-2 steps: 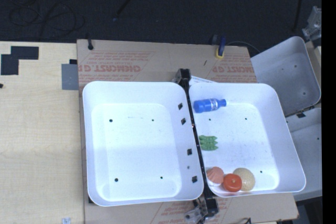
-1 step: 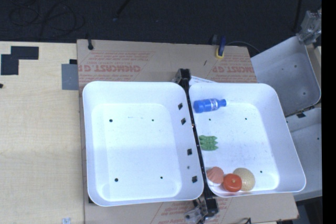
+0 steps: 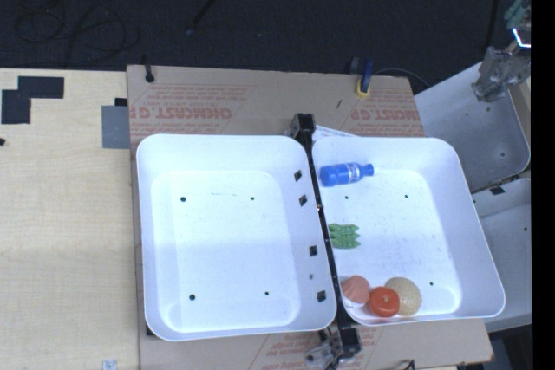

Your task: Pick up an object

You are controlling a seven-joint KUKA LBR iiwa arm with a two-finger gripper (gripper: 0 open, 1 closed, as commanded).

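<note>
The right bin (image 3: 451,186) holds all the loose objects. A blue bottle (image 3: 345,173) with a white cap lies on its side near the bin's back left corner. A small green ridged piece (image 3: 344,236) rests against the left wall, about midway down. Three round items cluster at the front: a pink one (image 3: 355,288), a red one (image 3: 383,301) and a tan one (image 3: 404,294), all touching or nearly touching.
The left bin (image 3: 217,247) sits beside the right one, with a black divider strip (image 3: 316,221) between them. Both rest on a cardboard sheet (image 3: 260,104). A grey metal plate with a fixture (image 3: 496,78) stands at the far right. Light wood bench lies to the left.
</note>
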